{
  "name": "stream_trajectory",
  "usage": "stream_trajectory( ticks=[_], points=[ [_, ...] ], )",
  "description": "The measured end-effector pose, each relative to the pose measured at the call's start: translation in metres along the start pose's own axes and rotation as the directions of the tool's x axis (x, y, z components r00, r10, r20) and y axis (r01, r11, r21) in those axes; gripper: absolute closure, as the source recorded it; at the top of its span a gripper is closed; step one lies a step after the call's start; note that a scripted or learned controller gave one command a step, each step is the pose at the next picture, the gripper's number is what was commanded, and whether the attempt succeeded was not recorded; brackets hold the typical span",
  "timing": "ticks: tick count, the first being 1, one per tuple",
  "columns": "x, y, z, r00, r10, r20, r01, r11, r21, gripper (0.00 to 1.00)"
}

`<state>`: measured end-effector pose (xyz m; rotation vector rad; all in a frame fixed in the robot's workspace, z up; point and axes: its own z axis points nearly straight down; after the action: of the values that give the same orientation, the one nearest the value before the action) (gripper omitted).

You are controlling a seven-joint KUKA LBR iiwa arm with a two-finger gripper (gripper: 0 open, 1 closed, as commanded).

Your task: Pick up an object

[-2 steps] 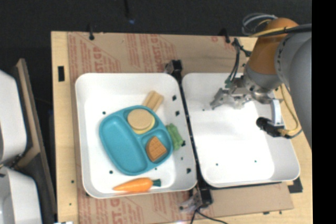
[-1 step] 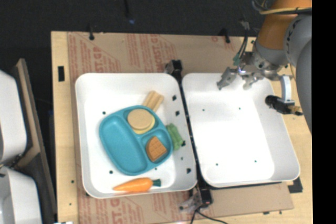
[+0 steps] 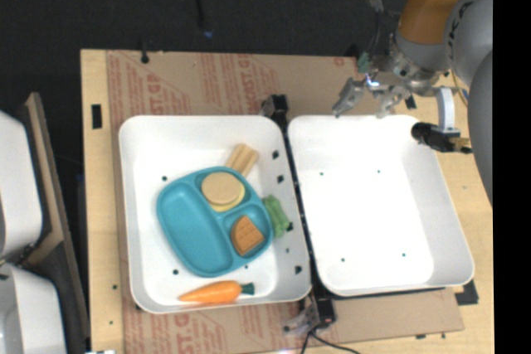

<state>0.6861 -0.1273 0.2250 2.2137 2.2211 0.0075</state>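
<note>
My gripper (image 3: 365, 104) hangs above the far rim of the right bin (image 3: 431, 178), its two fingers spread open with nothing between them. The left bin (image 3: 133, 178) holds a blue divided tray (image 3: 189, 232) with a round tan biscuit (image 3: 224, 189) and a brown bread piece (image 3: 247, 235) in its compartments. An orange carrot (image 3: 211, 292) lies near the bin's front wall. A tan wooden block (image 3: 242, 157) rests just behind the tray, and a small green piece (image 3: 277, 215) sits at the tray's right edge.
Both bins sit on a brown cardboard sheet (image 3: 191, 83) over the bench. A black clip (image 3: 275, 105) marks the gap between the bins at the back. White containers (image 3: 17, 178) stand off the bench at the left.
</note>
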Motion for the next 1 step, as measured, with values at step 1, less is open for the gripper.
stream_trajectory(
  ticks=[1],
  points=[
    [-0.0117, 0.0012, 0.0724, 1.0, 0.004, -0.001, -0.004, 1.0, 0.012, 0.0]
  ],
)
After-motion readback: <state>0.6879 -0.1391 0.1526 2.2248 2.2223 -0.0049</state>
